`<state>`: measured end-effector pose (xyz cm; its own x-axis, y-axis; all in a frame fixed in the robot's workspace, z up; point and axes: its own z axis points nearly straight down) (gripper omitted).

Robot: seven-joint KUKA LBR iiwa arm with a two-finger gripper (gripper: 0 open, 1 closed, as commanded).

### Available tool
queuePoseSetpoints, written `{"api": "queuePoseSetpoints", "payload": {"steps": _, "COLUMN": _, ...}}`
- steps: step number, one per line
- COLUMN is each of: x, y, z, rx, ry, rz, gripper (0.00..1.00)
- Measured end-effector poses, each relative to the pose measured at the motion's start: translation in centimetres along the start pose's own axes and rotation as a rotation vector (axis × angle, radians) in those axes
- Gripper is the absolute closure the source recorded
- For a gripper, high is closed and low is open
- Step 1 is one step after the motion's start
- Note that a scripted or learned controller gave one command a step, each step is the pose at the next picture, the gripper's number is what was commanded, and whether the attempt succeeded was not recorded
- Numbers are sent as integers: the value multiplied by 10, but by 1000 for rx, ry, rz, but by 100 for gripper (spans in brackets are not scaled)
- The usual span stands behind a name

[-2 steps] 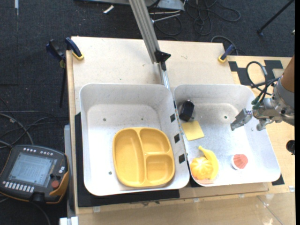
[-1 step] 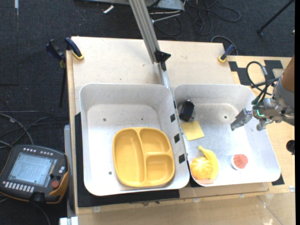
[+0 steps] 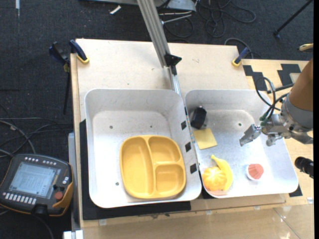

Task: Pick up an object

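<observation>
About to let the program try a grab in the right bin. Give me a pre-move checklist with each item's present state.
1. Pincer is over the right bin: ok.
2. Nothing is held between its fingers: ok, no object shows there.
3. Fingers open wide enough for a grasp: cannot tell.
4. Targets lie free of one another: partly ok. The red cup stands alone; the banana and orange fruit share a small white plate and touch.
5. Yellow flat piece is graspable: not ok, it lies flat and likely hard to pinch.
6. Black object has room around it: not ok, it sits close to the bin's left wall.
</observation>
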<state>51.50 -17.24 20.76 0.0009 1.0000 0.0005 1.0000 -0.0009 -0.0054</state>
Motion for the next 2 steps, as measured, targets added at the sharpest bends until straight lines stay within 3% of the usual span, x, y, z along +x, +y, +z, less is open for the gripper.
{"api": "queuePoseSetpoints", "payload": {"steps": 2, "x": 4, "y": -3, "z": 112, "rx": -8, "ry": -1, "rz": 0, "gripper": 0}}
